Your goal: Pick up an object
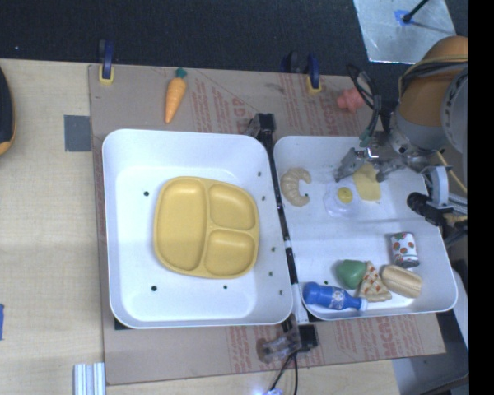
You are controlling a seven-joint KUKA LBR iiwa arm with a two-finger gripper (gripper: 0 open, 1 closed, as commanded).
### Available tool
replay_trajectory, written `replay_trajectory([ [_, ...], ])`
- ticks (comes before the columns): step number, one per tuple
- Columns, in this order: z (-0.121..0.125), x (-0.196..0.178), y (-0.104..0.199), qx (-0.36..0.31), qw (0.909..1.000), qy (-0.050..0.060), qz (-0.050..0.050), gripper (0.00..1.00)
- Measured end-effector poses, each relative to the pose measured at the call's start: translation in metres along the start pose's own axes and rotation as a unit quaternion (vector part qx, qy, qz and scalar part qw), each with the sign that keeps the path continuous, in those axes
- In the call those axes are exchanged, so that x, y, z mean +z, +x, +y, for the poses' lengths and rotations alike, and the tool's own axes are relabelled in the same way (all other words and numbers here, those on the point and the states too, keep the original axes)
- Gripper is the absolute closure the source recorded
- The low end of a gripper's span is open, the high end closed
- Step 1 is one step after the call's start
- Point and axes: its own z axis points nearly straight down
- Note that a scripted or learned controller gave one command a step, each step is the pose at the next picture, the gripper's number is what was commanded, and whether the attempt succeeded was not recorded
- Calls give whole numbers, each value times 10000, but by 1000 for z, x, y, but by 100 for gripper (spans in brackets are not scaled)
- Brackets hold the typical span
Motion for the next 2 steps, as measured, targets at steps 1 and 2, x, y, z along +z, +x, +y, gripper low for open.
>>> replay_trajectory([
  [1, 1, -13, -2, -5, 10000, -11, -12, 100],
  [2, -53, -37, -29, 35, 10000, -1, -7, 100],
])
